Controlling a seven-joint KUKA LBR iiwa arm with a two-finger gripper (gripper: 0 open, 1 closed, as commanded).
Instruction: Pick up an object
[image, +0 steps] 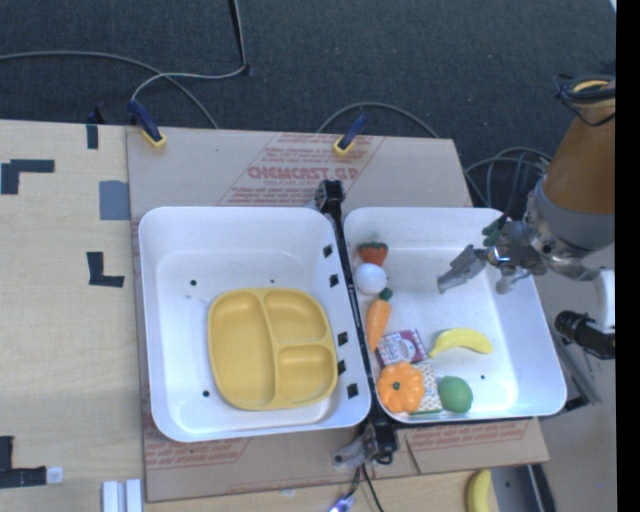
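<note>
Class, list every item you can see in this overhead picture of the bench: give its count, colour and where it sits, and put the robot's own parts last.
Bins: two, white, side by side on the cardboard sheet.
Divided tray: one, yellow, in the left bin.
Carrot: one, orange with green top, right bin by the dividing wall.
White ball: one, white, above the carrot.
Small red item with green top: one, above the white ball; cannot tell what it is.
Packet: one, red and white, right bin centre.
Banana: one, yellow, right of the packet.
Pumpkin: one, orange, right bin near corner.
Lime: one, green, beside the pumpkin.
Clamps: two, yellow and blue, on the cardboard's far edge.
Gripper: one, grey, over the right bin, holding nothing.
</note>
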